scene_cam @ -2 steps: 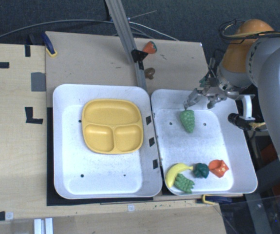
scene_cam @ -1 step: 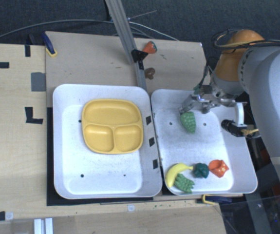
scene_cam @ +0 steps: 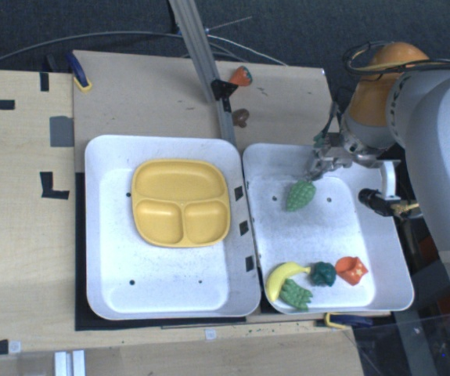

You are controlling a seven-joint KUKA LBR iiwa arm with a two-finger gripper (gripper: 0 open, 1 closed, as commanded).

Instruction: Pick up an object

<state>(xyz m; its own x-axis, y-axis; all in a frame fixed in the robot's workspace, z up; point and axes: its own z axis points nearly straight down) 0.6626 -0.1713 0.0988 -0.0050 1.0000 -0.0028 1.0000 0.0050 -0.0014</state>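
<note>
Your tool (scene_cam: 322,163) sits low over the far part of the right bin (scene_cam: 381,288), and you cannot tell from this angle whether it is released or clenched. Just below and slightly left of it lies a bumpy green toy (scene_cam: 300,195), its upper end right at the tool's tip; whether they touch is unclear.

Well below the tool, along the bin's near edge, you have a cluster: a smooth yellow banana (scene_cam: 280,276), a knobbly green piece (scene_cam: 295,294) against it, a dark green lump (scene_cam: 323,273), and an orange-red piece (scene_cam: 351,269) just beside that.

Far to the tool's left, the left bin (scene_cam: 107,288) holds a glossy yellow three-compartment plate (scene_cam: 181,202). No readable writing shows anywhere on the wooden surface (scene_cam: 21,272).
</note>
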